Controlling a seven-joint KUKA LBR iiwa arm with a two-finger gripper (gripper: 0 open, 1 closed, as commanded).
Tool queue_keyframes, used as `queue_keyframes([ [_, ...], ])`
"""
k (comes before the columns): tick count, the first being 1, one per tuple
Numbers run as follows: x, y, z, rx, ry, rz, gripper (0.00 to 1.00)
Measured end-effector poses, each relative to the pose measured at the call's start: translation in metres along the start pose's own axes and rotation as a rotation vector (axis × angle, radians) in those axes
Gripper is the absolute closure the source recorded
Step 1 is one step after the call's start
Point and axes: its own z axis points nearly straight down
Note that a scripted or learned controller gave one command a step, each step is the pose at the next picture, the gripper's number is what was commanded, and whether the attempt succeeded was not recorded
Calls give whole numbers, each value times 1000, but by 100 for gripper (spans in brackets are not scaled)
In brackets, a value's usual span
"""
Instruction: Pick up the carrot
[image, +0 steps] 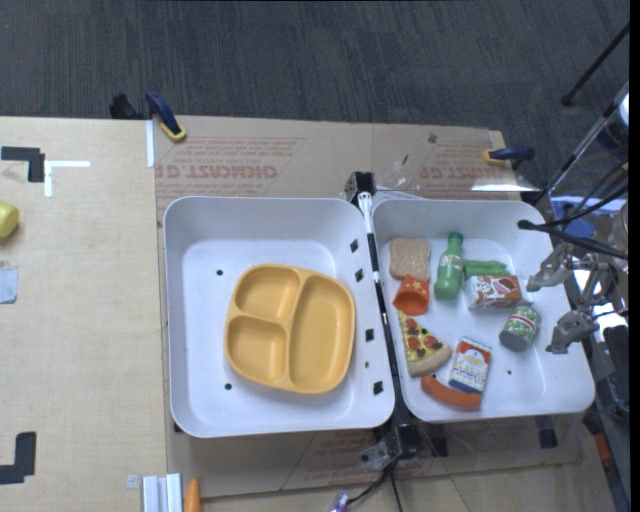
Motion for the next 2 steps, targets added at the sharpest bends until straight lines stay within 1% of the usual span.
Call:
queue_keyframes([
  [1,-20,66,-200,1,-6,-143,0],
  [2,-22,163,-268,-1,-9,-386,0],
])
